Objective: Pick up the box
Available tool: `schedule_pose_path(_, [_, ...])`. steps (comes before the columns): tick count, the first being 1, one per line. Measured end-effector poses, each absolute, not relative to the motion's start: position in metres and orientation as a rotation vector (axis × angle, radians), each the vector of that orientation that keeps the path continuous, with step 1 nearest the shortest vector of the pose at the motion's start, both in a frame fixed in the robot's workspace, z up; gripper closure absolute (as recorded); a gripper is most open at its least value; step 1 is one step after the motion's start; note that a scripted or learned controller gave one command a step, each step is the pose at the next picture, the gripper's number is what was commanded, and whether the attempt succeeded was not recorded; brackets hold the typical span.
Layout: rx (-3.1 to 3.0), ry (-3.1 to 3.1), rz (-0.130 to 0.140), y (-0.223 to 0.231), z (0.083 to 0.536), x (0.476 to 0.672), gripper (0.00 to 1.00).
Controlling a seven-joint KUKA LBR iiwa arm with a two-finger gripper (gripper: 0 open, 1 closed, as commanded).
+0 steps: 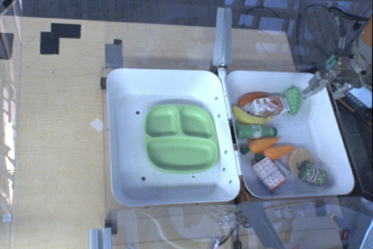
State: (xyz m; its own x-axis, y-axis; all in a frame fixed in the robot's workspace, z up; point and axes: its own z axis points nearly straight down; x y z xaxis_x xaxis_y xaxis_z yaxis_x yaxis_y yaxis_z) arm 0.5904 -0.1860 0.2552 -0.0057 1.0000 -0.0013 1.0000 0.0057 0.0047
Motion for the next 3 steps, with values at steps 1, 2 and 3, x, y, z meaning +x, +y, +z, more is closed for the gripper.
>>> schedule_pose_path(1, [2.345,2.088,0.001,-0.205,0.138,0.629,0.00])
schedule_pose_path(2, [2.355,2.072,0.004,-0.196,0.114,0.607,0.00])
schedule_pose_path(3, [2.348,2.077,0.006,-0.190,0.088,0.618,0.00])
